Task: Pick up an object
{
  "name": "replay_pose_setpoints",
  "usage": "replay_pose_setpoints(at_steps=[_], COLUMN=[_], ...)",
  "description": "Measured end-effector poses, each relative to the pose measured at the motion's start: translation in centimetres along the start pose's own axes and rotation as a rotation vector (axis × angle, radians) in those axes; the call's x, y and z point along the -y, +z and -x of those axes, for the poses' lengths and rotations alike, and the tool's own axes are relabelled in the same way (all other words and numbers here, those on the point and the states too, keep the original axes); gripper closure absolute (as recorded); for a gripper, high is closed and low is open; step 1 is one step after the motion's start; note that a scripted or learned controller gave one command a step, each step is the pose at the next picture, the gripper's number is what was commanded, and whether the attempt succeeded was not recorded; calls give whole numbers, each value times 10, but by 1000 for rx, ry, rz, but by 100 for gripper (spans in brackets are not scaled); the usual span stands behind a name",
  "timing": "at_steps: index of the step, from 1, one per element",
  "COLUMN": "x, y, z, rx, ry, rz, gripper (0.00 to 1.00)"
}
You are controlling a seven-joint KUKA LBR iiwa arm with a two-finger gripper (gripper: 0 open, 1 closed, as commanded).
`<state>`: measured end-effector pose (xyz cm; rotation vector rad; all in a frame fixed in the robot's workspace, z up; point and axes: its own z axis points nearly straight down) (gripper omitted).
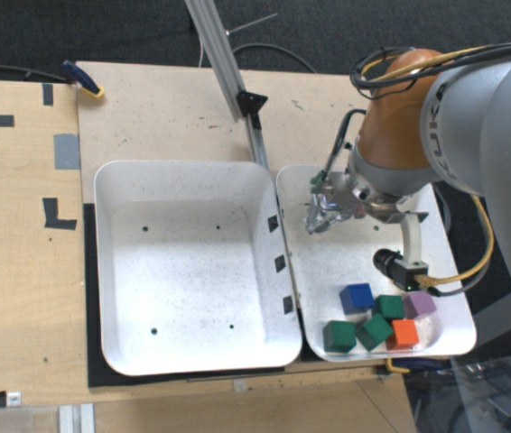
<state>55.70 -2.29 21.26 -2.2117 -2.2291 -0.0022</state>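
Several small blocks lie clustered at the near end of the right bin (328,264): a blue block (357,297), three green blocks (339,336), an orange block (404,334) and a purple block (420,305). My gripper (320,213) hangs over the far left part of that bin, close to the wall shared with the left bin. It is well apart from the blocks, which lie nearer the camera and to its right. I see nothing held in it. The orange wrist band (400,115) and grey arm cover the bin's far right corner.
The left bin (183,260) sits beside the right one, their walls touching. A slanted metal pole (219,52) comes down from the top to the bins' far junction. Cables loop around the arm. A blue and yellow tool (84,79) lies far left on the bench.
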Motion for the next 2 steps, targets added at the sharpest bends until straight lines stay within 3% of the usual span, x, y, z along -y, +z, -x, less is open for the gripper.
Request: replay_pose_setpoints(at_steps=[2], x=[-9], y=[-18], z=[-118], rx=[0], ry=[0], rz=[0], gripper=[100])
